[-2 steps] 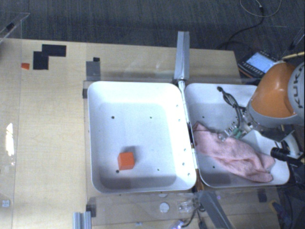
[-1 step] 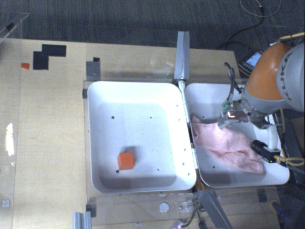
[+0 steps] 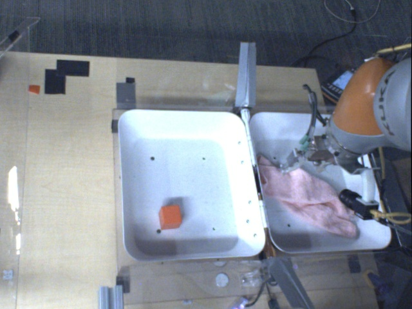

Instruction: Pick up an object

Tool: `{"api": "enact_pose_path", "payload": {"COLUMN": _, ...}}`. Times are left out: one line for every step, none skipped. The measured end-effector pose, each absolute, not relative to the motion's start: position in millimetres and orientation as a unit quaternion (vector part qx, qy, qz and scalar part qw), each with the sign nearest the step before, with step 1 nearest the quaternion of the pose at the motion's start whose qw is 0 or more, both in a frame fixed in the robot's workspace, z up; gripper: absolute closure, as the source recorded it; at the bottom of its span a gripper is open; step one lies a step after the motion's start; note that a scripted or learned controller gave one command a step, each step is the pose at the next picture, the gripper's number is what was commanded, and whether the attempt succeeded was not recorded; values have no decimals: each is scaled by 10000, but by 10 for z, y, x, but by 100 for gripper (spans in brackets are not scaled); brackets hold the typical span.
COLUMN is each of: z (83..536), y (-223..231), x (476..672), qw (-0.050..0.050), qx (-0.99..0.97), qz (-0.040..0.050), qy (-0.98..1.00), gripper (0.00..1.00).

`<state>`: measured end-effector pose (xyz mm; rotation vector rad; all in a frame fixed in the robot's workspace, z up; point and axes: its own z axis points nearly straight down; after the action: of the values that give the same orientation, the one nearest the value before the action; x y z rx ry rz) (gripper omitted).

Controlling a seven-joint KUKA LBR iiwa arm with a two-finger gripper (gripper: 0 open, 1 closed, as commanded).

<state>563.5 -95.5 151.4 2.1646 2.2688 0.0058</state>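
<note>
A small orange block point(image 3: 170, 217) lies in the left bin point(image 3: 138, 134), toward its front. A crumpled pink cloth point(image 3: 308, 198) spreads across the floor of the right bin point(image 3: 277, 131), from the left wall to the front right. My gripper point(image 3: 301, 158) reaches in from the right and hangs low over the cloth's upper edge, near the middle of the right bin. The arm's orange band point(image 3: 360, 105) sits above the bin's far right corner. Nothing can be seen held in the gripper.
A grey metal post point(image 3: 245, 76) stands behind the seam between the two bins. Black flat shapes point(image 3: 63, 74) and a tiny orange square point(image 3: 33, 89) lie on the bench at the far left. Cables point(image 3: 351, 8) trail on the dark floor beyond.
</note>
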Motion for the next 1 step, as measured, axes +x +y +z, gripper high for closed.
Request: {"api": "enact_pose_path", "payload": {"z": 921, "y": -1421, "x": 5276, "qw": 88, "qx": 6561, "qz": 50, "qy": 7546, "gripper": 0}}
